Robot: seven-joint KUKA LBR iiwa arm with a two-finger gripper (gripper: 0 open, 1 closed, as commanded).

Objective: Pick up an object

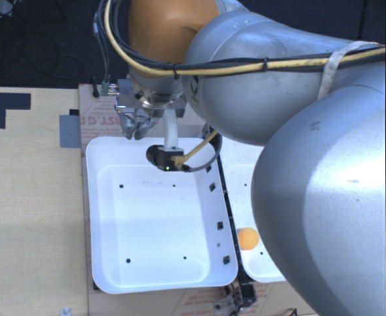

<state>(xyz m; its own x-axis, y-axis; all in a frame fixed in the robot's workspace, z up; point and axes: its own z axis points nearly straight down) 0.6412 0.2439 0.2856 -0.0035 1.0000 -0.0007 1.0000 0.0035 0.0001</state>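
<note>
Grey metal, the gripper [140,125] hung over the far rim of the left bin [104,176], nothing visible between its fingers; I couldn't tell their spread. Above it rose the orange band [170,18], then the bulky arm [298,110] sweeping right. An orange ball [248,239] lay in the right bin [262,272].

The bench [28,209] bears two white bins [157,222] side by side.

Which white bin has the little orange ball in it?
The right-hand bin, mostly hidden under the big grey arm. The orange ball sits by its left wall. The left bin has the gripper above its far edge.
</note>
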